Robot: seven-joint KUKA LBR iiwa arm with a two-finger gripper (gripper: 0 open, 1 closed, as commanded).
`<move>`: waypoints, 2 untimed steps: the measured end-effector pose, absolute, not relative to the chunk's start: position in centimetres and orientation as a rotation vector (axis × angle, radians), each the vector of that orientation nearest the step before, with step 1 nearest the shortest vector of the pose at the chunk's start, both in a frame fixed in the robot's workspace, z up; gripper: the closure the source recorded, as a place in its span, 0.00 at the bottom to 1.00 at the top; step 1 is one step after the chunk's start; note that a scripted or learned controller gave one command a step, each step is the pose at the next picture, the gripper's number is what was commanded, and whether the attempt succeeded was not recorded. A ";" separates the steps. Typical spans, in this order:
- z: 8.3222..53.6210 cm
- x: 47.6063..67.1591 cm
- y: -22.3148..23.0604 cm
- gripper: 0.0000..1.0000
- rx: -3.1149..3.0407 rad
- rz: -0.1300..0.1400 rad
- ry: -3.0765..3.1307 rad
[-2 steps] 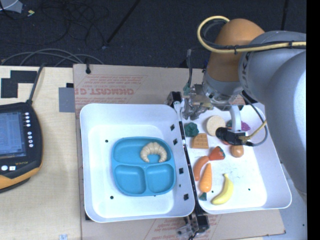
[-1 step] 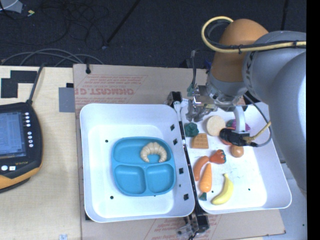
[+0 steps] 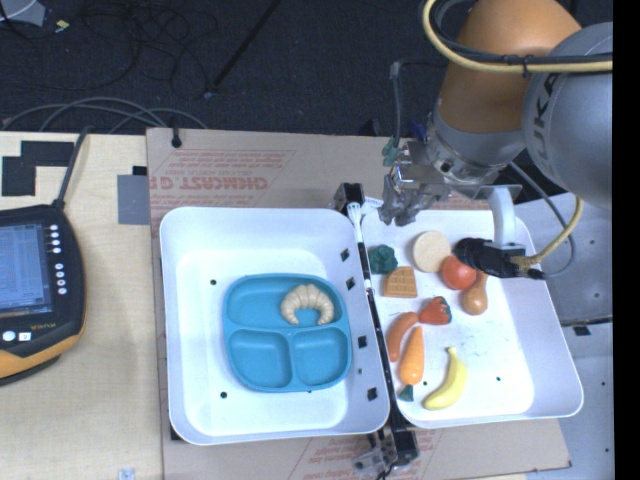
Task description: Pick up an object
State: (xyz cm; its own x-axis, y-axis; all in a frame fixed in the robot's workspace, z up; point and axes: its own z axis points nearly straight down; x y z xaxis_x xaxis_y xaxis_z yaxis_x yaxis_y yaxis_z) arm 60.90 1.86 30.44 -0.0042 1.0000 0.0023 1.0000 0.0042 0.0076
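Looking down on the gripper (image 3: 404, 206) over the far left corner of the right bin (image 3: 545, 393); cannot tell how wide open, and can make out nothing gripped in it. Just nearer the camera, close but apart, find a dark green piece (image 3: 382, 259) against that bin's left wall, compact, without a clear long axis. To its right, see a pale round disc (image 3: 432, 251), likewise near the gripper, and at the disc's near right a red tomato (image 3: 458, 272) beside a brown pear-shaped piece (image 3: 475, 298). In front of the green piece, note an orange waffle square (image 3: 399, 283), then a small red pepper (image 3: 435, 311). Nearer still, spot a reddish sausage (image 3: 397, 333) and an orange carrot (image 3: 411, 356) side by side, lengthwise far to near, and a yellow banana (image 3: 446, 381) slanting from far right to near left. Across in the left bin (image 3: 190, 368), see a croissant (image 3: 309, 304) in the far compartment of a blue divided tray (image 3: 285, 358).
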 end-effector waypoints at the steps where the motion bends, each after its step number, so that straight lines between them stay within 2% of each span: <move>1: 22.3 55.1 -0.3 1.00 2.231 -0.015 2.225; 2: 37.6 55.8 0.6 1.00 2.212 0.018 2.216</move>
